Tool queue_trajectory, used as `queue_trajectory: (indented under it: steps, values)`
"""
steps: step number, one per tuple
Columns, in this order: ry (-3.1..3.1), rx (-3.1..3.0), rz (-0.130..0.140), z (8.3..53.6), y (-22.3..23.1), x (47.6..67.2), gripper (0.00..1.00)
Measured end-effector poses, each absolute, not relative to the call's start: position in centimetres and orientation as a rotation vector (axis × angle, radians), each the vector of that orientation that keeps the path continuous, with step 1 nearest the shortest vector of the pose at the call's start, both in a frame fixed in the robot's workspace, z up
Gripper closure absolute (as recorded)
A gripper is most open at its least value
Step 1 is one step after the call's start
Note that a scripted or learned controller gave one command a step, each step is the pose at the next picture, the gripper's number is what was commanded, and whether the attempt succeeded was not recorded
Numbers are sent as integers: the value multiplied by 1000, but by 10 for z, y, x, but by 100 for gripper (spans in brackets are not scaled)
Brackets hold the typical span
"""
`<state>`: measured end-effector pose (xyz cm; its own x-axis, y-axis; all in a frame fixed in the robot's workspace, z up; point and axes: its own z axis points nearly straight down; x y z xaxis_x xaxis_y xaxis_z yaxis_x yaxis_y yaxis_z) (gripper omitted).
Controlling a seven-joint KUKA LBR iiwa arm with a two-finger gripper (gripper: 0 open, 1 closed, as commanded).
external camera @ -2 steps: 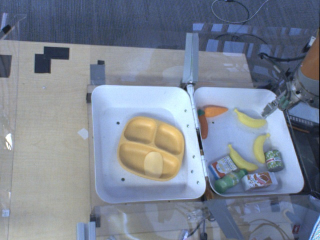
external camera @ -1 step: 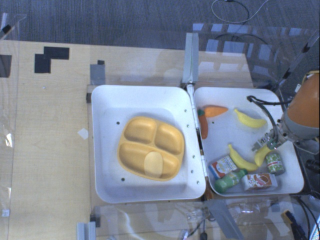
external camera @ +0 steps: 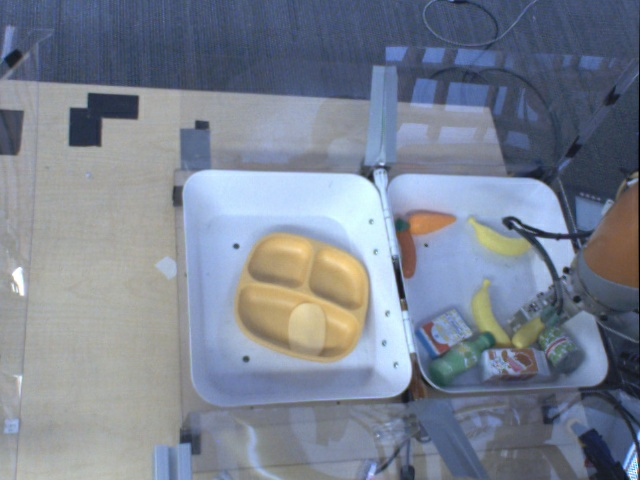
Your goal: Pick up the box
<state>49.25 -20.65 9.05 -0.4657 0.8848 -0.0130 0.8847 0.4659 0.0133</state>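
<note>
Box (external camera: 446, 332), a small carton with red and white print, lies flat near the front of the right-hand bin (external camera: 440, 196), towards its left side. Touching its front right corner is a green bottle (external camera: 461, 359) lying on its side, cap end pointing to the front left. Just beside the bottle, further right, a second carton (external camera: 513, 364) in red and white rests along the front wall of the bin. A banana (external camera: 486, 309) stands curved between the first carton and the tool, and a green can (external camera: 559, 350) sits at the front right corner of the same bin.

The tool (external camera: 536, 320) comes in from the right at the end of the grey arm (external camera: 603, 290), whose orange band (external camera: 612, 243) shows above the wrist. It is down low in the bin, just right of the banana and above the second carton, with something yellow close against its tip. I cannot tell whether its fingers are wide or narrow, or whether anything is between them. It is apart from the small carton at the left.

Further back in the right bin lie a second banana (external camera: 499, 239) and an orange carrot (external camera: 430, 222), with a red piece (external camera: 407, 254) along the left wall.

The left-hand bin (external camera: 215, 288) holds a yellow divided plate (external camera: 302, 294). Both bins stand side by side on the pale wooden desk (external camera: 90, 298).
</note>
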Motion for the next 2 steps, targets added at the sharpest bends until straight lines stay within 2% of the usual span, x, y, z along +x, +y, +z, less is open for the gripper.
queue_trajectory:
  steps: [1,2]
  values:
    - [2767,1469,4,99,-206,529,100]
    - [2622,1702,5,90,-172,535,100]
